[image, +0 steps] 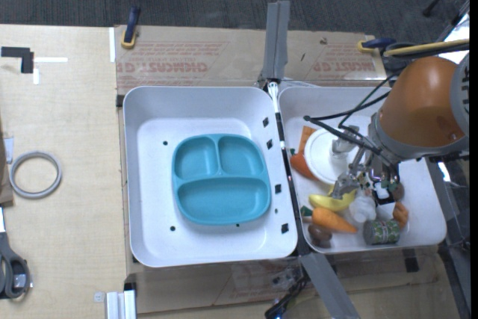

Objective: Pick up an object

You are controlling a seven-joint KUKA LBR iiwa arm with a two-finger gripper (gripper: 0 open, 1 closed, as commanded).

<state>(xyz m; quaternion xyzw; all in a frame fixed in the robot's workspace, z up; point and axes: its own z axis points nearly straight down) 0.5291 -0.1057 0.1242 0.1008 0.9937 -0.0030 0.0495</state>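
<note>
The right bin (328,97) holds a pile of small items. Among them are a white round dish (323,155), an orange carrot (334,220), a yellow banana (331,201) and a greenish can (382,231) lying on its side. Another orange piece (303,155) lies by the bin's left wall and a dark brown lump (321,235) sits at the front. My gripper (357,181) is down low in this bin, just right of the banana and above a white crumpled item (364,210). Cables and the wrist hide its tips.
The left bin (142,183) holds a blue divided plate (221,178). A grey divider post (275,41) stands between the bins at the back. On the wooden bench at left lie a grey tape ring (33,174) and scissors (13,274). The orange arm band (422,104) overhangs the right bin.
</note>
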